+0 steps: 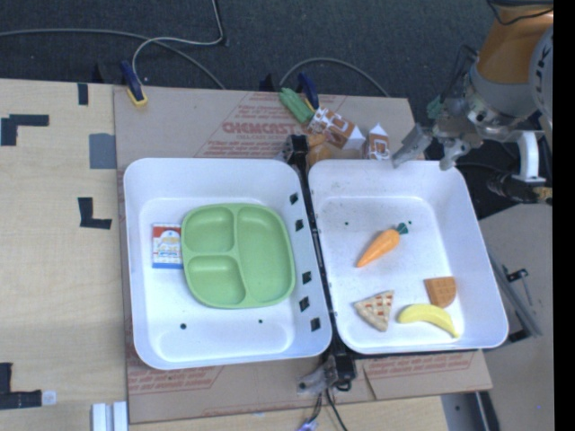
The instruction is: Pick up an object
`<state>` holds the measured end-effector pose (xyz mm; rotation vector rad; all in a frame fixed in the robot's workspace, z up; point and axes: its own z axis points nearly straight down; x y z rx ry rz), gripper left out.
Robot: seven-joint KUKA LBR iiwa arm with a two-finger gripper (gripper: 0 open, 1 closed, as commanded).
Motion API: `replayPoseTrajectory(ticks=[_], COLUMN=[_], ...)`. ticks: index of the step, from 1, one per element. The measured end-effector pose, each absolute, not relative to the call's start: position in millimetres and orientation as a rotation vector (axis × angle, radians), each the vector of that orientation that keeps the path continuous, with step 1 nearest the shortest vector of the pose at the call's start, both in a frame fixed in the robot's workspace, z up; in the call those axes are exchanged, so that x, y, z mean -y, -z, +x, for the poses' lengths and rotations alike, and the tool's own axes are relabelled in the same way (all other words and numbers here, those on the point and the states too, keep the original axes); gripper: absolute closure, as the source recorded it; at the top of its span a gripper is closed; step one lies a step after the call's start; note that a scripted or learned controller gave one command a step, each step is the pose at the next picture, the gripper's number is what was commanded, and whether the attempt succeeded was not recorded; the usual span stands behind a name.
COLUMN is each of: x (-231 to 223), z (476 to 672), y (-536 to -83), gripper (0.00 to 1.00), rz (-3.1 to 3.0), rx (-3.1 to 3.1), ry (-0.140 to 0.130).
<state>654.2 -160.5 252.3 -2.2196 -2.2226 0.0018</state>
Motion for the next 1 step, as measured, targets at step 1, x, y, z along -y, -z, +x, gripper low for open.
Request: replayPoseTrajectory(ticks=[1], x=[144.0], z=[609.3], y=[-114.6], gripper=[0.00], rz=[-2.217], rx=[2.222], ry=[-0.003])
